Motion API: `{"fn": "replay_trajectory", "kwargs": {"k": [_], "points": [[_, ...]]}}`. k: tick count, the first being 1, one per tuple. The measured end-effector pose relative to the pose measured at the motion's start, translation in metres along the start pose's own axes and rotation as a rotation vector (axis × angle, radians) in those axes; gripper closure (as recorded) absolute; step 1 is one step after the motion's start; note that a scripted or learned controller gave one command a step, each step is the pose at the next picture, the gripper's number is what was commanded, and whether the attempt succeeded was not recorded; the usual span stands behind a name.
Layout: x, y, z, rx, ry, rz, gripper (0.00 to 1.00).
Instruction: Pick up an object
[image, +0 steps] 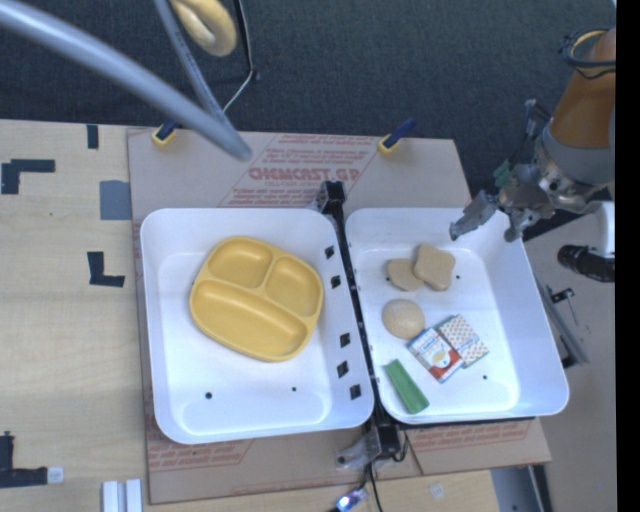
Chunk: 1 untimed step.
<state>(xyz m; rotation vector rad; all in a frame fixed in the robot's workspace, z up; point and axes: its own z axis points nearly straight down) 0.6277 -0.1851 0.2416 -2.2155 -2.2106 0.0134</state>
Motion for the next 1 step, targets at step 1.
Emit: {"fn": "replay_trajectory", "kwargs": {"k": [1], "points": [[0.0007,0.0024,-0.0083,-0.013,-0.003,-0.004,0.0]]}}
